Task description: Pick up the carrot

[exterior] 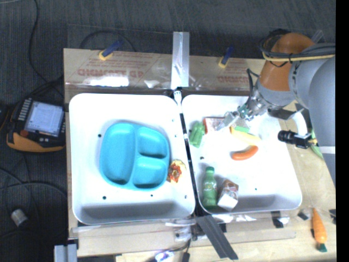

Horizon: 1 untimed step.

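An orange-red, slightly curved carrot-like piece lies in the middle of the right bin. A second orange carrot shape with a green end lies outside the bins on the bench at the bottom right. My gripper is low in the far part of the right bin. It points left, above and to the left of the orange-red piece and apart from it. A red item and a yellow piece lie right beside it.
The right bin also holds a green item by the divider, a green bottle and a small carton at the front. The left bin holds a blue divided tray and a small orange-red toy.
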Motion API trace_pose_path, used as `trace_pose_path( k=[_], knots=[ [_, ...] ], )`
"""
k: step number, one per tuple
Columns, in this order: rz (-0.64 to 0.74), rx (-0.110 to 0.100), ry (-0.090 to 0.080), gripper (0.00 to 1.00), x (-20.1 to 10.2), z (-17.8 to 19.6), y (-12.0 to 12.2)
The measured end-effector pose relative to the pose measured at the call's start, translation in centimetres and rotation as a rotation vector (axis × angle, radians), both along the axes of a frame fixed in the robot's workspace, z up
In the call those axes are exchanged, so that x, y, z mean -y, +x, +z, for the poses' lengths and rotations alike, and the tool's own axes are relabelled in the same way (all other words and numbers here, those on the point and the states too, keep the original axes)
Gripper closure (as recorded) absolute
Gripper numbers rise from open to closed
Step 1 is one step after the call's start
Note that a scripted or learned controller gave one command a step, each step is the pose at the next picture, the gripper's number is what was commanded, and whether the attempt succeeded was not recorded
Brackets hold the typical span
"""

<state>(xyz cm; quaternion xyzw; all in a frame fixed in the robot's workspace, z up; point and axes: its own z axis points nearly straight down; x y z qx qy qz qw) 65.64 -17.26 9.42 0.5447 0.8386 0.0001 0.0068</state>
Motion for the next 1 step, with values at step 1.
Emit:
trace_pose_path(
  k=[1],
  knots=[
    [-0.104, 0.014, 0.007, 0.0, 0.17, 0.11, -1.15]
  ],
)
